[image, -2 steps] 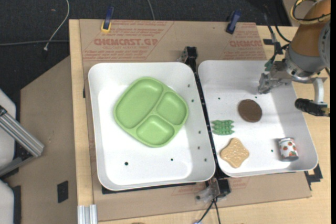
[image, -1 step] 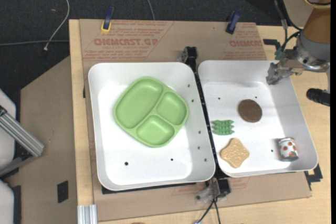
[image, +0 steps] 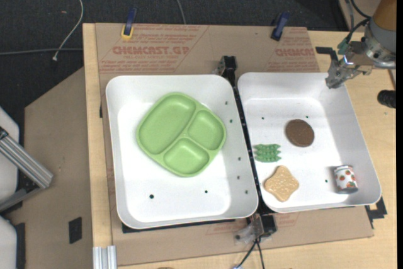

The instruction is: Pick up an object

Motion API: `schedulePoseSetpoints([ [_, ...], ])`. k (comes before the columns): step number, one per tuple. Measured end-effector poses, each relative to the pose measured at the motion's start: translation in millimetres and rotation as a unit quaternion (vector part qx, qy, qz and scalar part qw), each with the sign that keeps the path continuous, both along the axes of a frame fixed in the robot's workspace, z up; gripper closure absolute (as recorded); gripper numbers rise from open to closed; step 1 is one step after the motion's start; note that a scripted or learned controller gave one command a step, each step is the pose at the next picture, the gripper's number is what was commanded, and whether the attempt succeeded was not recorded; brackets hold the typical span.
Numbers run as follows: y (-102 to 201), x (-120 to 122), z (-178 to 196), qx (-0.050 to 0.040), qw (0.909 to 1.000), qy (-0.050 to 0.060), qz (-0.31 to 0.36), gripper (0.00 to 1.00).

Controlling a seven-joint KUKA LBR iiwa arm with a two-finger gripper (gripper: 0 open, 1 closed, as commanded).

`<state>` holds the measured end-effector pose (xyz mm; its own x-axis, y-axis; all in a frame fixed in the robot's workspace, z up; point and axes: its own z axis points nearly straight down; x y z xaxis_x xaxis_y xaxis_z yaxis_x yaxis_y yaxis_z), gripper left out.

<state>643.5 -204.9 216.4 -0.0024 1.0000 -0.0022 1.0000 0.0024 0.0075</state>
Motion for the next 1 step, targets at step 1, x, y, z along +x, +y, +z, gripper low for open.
schedulePoseSetpoints([
  [1, 4.2, -2.3, 46.7, 0.0000, 1.0000, 0.000, 0.000, 1.00],
])
